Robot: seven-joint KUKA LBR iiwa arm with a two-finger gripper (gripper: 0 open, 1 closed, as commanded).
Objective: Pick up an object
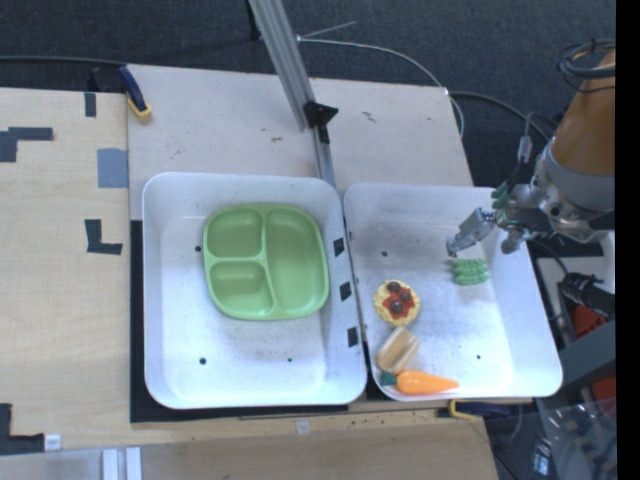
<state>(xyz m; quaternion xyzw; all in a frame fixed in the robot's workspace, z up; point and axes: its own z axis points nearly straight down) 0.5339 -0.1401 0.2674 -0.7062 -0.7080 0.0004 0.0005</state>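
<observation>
The jaws of the gripper point(470, 236) hover just above a green toy point(470, 271) in the right bin point(520, 368); whether they are parted or clenched I cannot tell. Nothing is lifted yet.

Two bins, five things in all.
One green divided plate point(266, 262), one tart point(397, 303), one bun point(397, 349), one carrot point(426, 382), one green piece point(470, 272), perhaps a vegetable.

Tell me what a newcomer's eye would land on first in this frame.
Probably the green divided plate, lying alone in the left bin. Next, the gripper poised just above a small green item in the right bin, with a tart, a bun and a carrot clustered near that bin's front left corner.
</observation>
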